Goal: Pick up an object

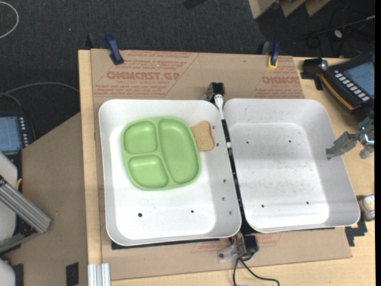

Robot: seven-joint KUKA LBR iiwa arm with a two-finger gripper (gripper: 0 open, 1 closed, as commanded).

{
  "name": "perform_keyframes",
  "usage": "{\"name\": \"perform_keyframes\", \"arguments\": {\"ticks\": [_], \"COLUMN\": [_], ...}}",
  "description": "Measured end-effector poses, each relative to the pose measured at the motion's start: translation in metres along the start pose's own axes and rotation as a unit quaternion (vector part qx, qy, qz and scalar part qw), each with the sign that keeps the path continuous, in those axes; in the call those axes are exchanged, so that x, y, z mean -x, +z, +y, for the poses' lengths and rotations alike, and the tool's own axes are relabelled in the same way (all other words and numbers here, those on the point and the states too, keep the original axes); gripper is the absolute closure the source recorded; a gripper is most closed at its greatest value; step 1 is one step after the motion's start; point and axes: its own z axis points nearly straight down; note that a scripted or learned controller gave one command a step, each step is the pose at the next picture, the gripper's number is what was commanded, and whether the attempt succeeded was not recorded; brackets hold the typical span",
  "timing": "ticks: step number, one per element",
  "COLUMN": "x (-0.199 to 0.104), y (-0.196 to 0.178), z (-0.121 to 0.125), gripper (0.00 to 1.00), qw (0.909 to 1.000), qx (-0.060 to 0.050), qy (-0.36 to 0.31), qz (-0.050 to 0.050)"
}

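Camera view, left bin: the left bin (119, 219) holds a green divided plate (161, 153) lying flat in its upper half, three compartments facing up
Camera view, tan piece: a small tan flat object (203, 136), something like a slice of toast or a sponge, lies just beside the plate's right rim, touching or slightly tucked under it; I cannot tell which
Camera view, right bin: the right bin (286, 219) has only small dark specks on its floor
Camera view, end effector: the end effector (347, 143) sits at the right bin's right rim, well apart from both objects; whether it is released or clenched I cannot tell, and nothing shows in its hold
Camera view, table: the table (149, 70) is a brown board with printed lettering, clamped at the back edge
Handling, plate: looks like stiff light plastic, smooth and probably slippery; the raised outer rim or a divider ridge seems the only place to pinch
Handling, tan piece: looks light and thin, perhaps soft; its free right edge is the easier hold, and lying so flat it may slide
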Motion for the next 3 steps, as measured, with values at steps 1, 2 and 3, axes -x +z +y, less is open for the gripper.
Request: {"name": "perform_keyframes", "arguments": {"ticks": [1,2,3], "x": [-0.020,-0.045,-0.216], "y": [-0.128,-0.283,-0.233], "z": [-0.017,-0.017,-0.017], "gripper": [0.00,0.00,0.00], "qw": [1.0000,0.9999,0.9999], "qx": [0.008,0.011,-0.003], "qy": [-0.002,-0.002,-0.009], "qz": [-0.002,-0.003,0.002]}}
